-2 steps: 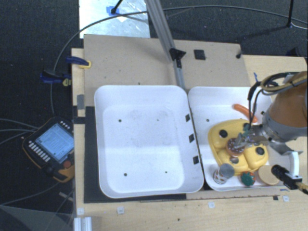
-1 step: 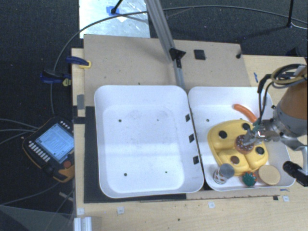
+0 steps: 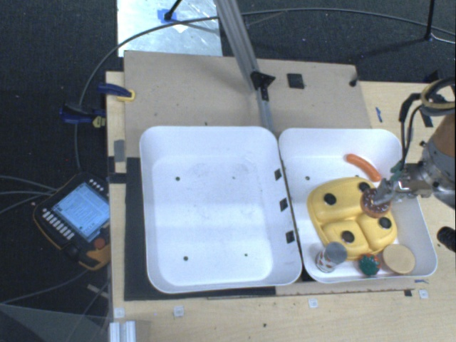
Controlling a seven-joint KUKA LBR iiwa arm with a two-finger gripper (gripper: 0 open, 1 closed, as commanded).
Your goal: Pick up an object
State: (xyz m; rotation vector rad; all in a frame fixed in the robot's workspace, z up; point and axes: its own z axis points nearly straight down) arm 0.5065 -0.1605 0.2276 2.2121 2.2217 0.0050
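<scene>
- The table [image 3: 214, 91] carries two white bins side by side; the left bin [image 3: 210, 205] shows bare floor, and the right bin [image 3: 320, 166] holds every loose thing, so any pick has to happen there.
- I take the big yellow toy [image 3: 349, 216] as the landmark; it lies in the middle of the right bin, a lumpy moulded piece with several dark dots on its top.
- The pincer [image 3: 374, 201] reaches in from the right and sits on the upper right part of the yellow toy, its tip low against a small brownish round thing [image 3: 370, 204] there; whether that thing is part of the toy or a separate piece is not clear.
- How wide the pincer stands cannot be told; the tip is too small and blurred, and nothing can be said to be held.
- Counted in the right bin: one yellow toy; one orange sausage-shaped piece [image 3: 362, 166] above it, near the far wall; one small can [image 3: 330, 256] just below its lower left corner; one green ball-like thing [image 3: 368, 265] below it; one tan disc [image 3: 399, 258] at its lower right.
- My judgement: the arm is low because a grasp is being tried at the toy's top; the lift is not yet done.
- Beyond the left bin lies one handheld controller with a lit screen [image 3: 75, 216], off the table.
</scene>
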